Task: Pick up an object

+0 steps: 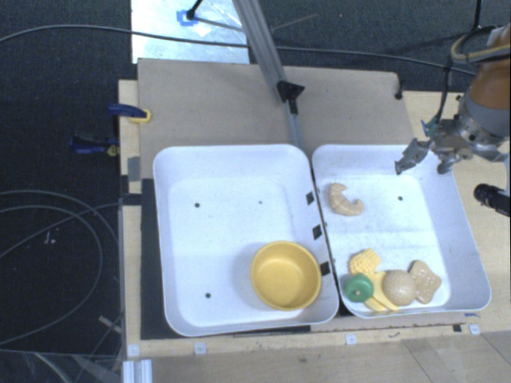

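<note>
While fingers (427,159) hang spread and bare, croissant (345,200) lies apart — lower left, right bin (467,250).

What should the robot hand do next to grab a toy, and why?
Probably move toward the croissant-shaped toy and come down over it. The gripper hangs at the right bin's far edge, and that toy lies nearest, apart from the others.

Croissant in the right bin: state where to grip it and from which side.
Grip the croissant across its thick middle, coming straight down from above. It lies flat and alone on the right bin floor, so both sides are free for fingers. The gripper hovers near the bin's far rim.
</note>
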`<act>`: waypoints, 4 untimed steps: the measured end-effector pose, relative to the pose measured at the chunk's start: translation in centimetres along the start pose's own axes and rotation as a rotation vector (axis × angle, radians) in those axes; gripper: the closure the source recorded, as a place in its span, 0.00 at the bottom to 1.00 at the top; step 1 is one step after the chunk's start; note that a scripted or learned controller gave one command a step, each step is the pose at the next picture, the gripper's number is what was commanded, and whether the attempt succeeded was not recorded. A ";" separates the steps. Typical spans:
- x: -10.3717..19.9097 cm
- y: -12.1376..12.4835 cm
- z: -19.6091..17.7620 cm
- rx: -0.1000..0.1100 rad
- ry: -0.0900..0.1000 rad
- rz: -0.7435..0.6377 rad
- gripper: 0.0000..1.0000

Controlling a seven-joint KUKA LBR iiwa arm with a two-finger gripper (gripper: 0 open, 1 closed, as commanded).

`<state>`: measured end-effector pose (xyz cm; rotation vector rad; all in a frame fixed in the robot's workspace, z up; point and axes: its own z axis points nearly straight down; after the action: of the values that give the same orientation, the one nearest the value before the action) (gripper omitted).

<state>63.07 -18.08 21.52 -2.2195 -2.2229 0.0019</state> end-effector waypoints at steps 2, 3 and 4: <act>0.3 0.1 10.5 0.001 0.000 -0.004 0.00; 0.2 0.2 9.1 -0.005 -0.002 -0.005 1.00; 0.0 -0.4 3.0 -0.008 -0.001 0.002 1.00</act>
<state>62.67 -18.13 18.55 -2.2256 -2.2256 -0.0053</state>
